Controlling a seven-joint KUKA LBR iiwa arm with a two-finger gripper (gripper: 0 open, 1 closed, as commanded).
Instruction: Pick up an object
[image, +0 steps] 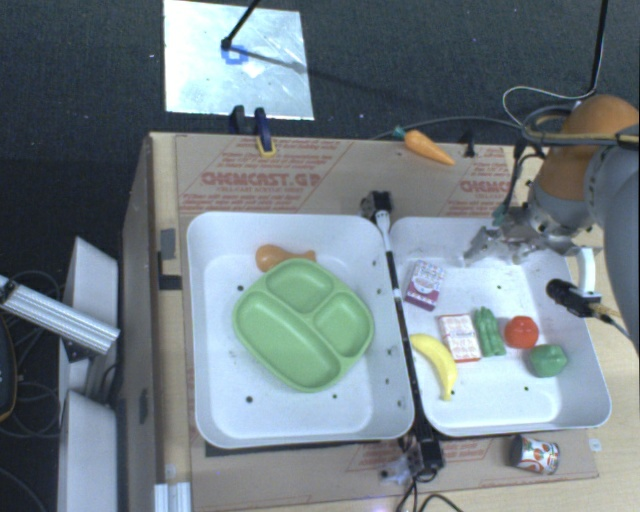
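Nearest, on table (300, 165): small can (536, 455). Right bin (590, 395): banana (438, 363), green pepper (547, 360), tomato (521, 331), cards. Claw (492, 243) above bin's far end, state impossible to tell. Best lowered squarely over one isolated item, probably the banana

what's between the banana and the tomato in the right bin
In the camera view, two things lie between the banana and the tomato: a small red and white box, then a green vegetable right beside it.
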